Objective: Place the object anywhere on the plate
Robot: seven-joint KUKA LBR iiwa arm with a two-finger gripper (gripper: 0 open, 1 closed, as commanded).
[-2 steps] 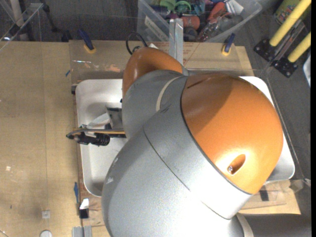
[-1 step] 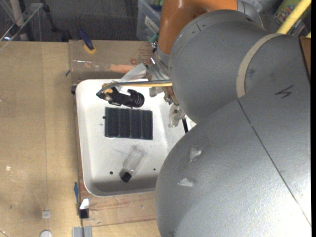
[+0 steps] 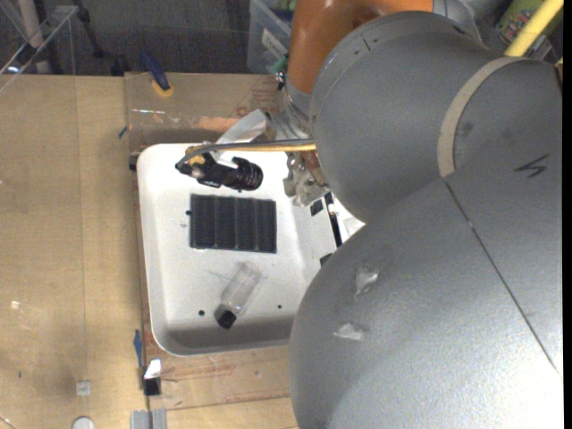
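Gripper (image 3: 307, 186): over the white bin's (image 3: 168, 271) right part, largely hidden by the arm (image 3: 429, 195); opening cannot be told. Bin contents: black ribbed plate (image 3: 232, 223); clear black-capped vial (image 3: 236, 293) lying near the plate, apart.

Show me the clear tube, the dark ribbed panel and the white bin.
clear tube (image 3: 239, 290), camera view, middle of its clear body
dark ribbed panel (image 3: 232, 223), camera view, its centre
white bin (image 3: 170, 280), camera view, bare floor

in bin (image 3: 161, 239): pad (image 3: 232, 223) behind, vial (image 3: 236, 293) just in front
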